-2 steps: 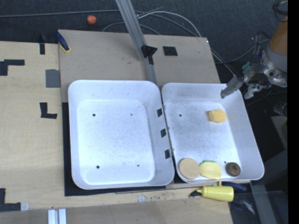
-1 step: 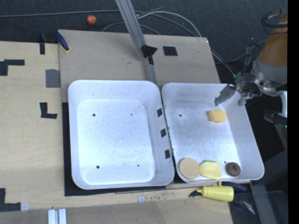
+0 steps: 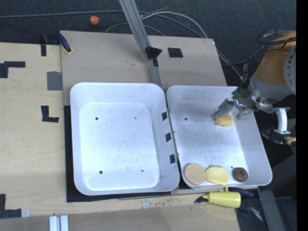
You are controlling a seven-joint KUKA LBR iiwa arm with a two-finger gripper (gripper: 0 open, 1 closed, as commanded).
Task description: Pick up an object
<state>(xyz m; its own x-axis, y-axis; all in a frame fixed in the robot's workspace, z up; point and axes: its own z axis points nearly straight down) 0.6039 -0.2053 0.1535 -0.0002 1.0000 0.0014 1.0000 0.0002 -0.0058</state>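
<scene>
We see the gripper [image 3: 225,112] low in the right bin [image 3: 250,143], a small yellow piece [image 3: 224,121] just under its tip; whether it is pinched we cannot tell. A tan disc [image 3: 195,173], yellow lump [image 3: 217,175] and brown round [image 3: 239,174] line the near wall.

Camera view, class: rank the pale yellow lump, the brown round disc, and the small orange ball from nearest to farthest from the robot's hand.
Hand.
1. Pale yellow lump, right bin, just beneath it.
2. Brown round disc, right bin's near corner.
3. Small orange ball, beyond the bench, upper left.
</scene>
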